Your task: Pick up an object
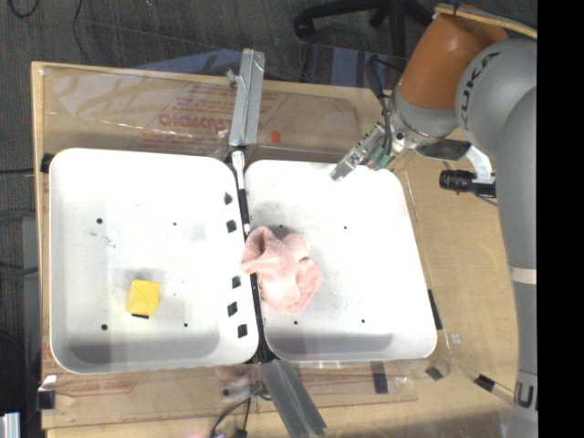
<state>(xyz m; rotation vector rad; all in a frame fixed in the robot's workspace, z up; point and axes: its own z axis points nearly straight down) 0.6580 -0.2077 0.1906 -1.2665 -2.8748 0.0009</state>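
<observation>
The gripper (351, 165) hangs over the far rim of the right bin (401, 272), up near that bin's back edge, and it has nothing between its fingers. How far the fingers are open I cannot tell, because they are small and a little blurred here.

I judge that the task is at the approach step: no object is taken yet. The nearest candidate is the pink cloth (280, 269), which lies crumpled in the right bin, against the wall this bin shares with the left bin (91, 199), well apart from the gripper. Its long axis runs roughly from that shared wall, at its far end, toward the near middle of the right bin. A yellow block (143, 297) sits in the left bin, further from the right bin.

The next move probably calls for travel toward the cloth, then a descent onto its thickest fold.
</observation>
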